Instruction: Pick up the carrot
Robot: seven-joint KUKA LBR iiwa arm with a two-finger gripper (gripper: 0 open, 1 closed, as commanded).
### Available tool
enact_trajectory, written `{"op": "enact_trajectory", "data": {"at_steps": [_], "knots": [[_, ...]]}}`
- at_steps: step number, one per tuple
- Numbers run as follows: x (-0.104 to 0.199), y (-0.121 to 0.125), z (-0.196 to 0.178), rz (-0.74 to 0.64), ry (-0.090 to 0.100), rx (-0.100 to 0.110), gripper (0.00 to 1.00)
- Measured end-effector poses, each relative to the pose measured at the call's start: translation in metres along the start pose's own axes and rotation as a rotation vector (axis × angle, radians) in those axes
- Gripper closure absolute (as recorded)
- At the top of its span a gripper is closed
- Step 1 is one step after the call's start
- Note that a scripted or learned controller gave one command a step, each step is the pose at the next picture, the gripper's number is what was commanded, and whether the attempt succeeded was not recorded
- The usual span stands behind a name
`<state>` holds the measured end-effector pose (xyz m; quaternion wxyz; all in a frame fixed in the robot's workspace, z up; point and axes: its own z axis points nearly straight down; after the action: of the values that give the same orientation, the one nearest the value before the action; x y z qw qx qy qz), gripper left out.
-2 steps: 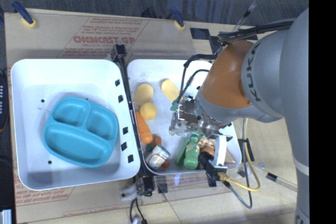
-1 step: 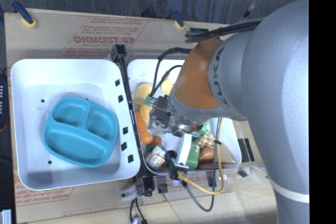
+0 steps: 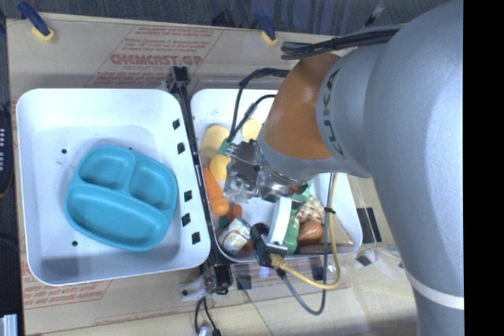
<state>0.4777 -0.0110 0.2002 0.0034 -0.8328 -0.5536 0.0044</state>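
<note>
**Just left of the pincer: carrot along the bin's left wall**

Down in the right bin (image 3: 346, 204), among the toy food. Carrot (image 3: 216, 193) close against that bin's left wall, long axis running along the wall, toward the near-left corner. Gripper (image 3: 246, 183) just beside it, on its right, low over the clutter. Cannot tell how wide the pincer stands; nothing seen held. Probably needs a small shift toward the left wall. Blue divided tray (image 3: 120, 197) in the left bin (image 3: 39, 169), well apart.
</note>
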Motion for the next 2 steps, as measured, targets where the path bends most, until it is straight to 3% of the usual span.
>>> {"op": "enact_trajectory", "data": {"at_steps": [1, 2], "knots": [[0.023, -0.011, 0.010, 0.622, 0.004, -0.001, 1.00], [0.044, -0.021, 0.010, 0.906, 0.003, 0.001, 1.00]]}}
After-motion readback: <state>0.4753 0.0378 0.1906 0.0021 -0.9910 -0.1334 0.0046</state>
